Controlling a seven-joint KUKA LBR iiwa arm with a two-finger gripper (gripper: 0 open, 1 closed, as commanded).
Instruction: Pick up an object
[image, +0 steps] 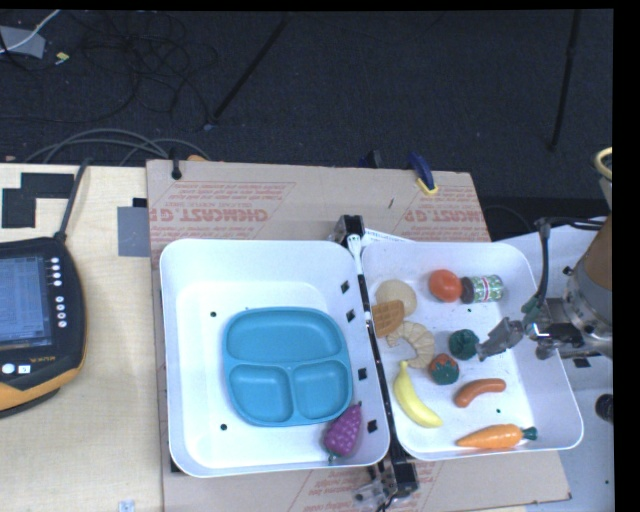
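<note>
Pick not done yet, nothing lifted.
Gripper (497, 341) low over right bin's (545, 268) right side, near green toy (463, 343); can't tell open/shut; grasp + lift left.

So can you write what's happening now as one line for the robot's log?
step: reaching | fingers: over right bin, beside green toy | held: nothing seen | blue tray: left bin

even overhead light — soft shadows, slightly soft focus, dark background
</note>
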